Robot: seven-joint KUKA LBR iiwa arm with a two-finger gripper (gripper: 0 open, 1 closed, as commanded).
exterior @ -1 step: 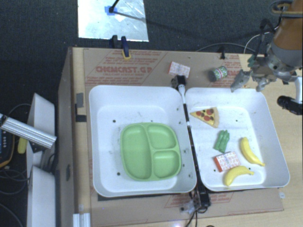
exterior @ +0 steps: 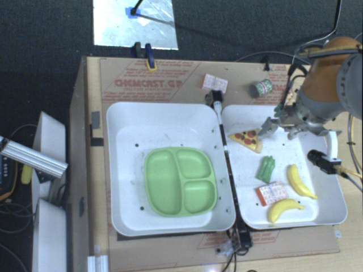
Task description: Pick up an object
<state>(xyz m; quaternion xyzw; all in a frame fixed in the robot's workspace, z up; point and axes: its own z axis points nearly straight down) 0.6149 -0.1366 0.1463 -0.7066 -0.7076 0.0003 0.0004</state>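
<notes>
The gripper (exterior: 278,124) hangs over the far part of the right bin (exterior: 332,211), its grey fingers pointing toward the divider between the 2 bins. Whether they are apart or together I cannot tell; the wrist body and cabling crowd that spot, and nothing shows between them.

Nearest the tool is the pizza slice (exterior: 247,140), lying flat just beside it, close to the bin's left wall. Nearer the front edge sits the green toy (exterior: 265,168), then the red-and-white box (exterior: 271,193) close to 2 bananas (exterior: 299,181) (exterior: 283,209), 1 along the right side, 1 at the front. Any of these could be the object to pick up; the pizza slice looks the likeliest target.

Risks, as I judge them: the slice is thin and flat, so the fingers may close above it or skid it against the wall. The box and the front banana lie close enough that a grab at one could nudge the other.

The left bin (exterior: 122,129) carries a green divided tray (exterior: 180,181). On the bench's far edge stand a small green can (exterior: 262,87) and a paper tag (exterior: 215,83). The arm's upper part is cut off at the picture's right edge.
</notes>
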